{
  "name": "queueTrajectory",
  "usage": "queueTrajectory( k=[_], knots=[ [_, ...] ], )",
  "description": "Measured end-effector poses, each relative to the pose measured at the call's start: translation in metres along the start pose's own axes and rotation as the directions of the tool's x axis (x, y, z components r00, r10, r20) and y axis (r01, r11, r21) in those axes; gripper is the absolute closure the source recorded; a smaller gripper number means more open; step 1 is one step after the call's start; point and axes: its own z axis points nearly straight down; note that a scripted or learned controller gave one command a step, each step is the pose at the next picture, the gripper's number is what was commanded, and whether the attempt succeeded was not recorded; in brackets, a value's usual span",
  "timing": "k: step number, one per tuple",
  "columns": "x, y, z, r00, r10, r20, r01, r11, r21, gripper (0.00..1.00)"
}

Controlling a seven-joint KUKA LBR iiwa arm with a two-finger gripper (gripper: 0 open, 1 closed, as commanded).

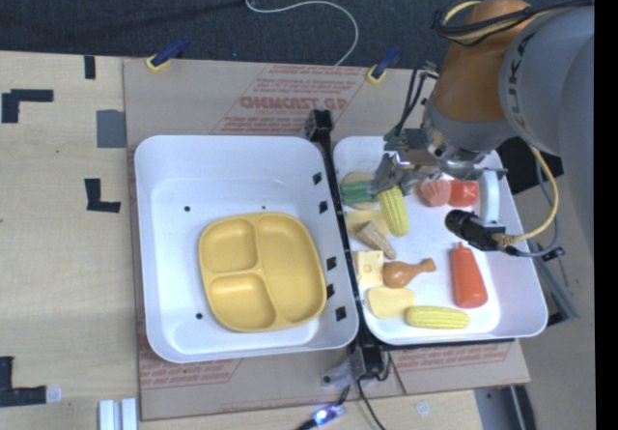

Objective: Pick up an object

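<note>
The pincer (390,173) hung low over the far-left part of the right bin (521,307), and I could not tell whether it was spread or clenched — the wrist blocked the view. Right beneath it stood an ear of yellow corn (393,211), lying lengthwise and touching, or nearly touching, the tip. Just to its left lay a green piece (355,192), pressed against the bin's wall. A pale red block (449,192) sat just to the pincer's right, partly under the wrist.

A little nearer the camera than the pincer lay a tan wedge-shaped piece (375,239), then a yellow cheese slab (369,267) with holes, and beside it a brown drumstick (407,272). Further right of those lay an orange-red carrot-like piece (468,275), well apart from the pincer. Nearest the camera, at the bin's front edge, were a pale yellow flat piece (388,301) and a second corn cob (436,318), lying crosswise.

Well off to the pincer's left was the left bin (164,167), and in it a yellow divided plate (261,271) with three compartments. Above the pincer rose the arm (570,80) — grey, with its orange band (475,71). Both bins rested on a cardboard sheet (261,100) on the surface (58,225), and a white cable (309,8) curled beyond them.
</note>
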Motion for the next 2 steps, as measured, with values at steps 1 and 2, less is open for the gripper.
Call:
queueTrajectory(
  k=[1, 2],
  knots=[
    [0.009, 0.007, -0.007, 1.000, -0.001, -0.001, 0.001, 1.000, -0.001, 1.00],
    [-0.004, 0.001, -0.020, 1.000, 0.001, 0.000, -0.001, 1.000, -0.002, 1.00]
  ],
)
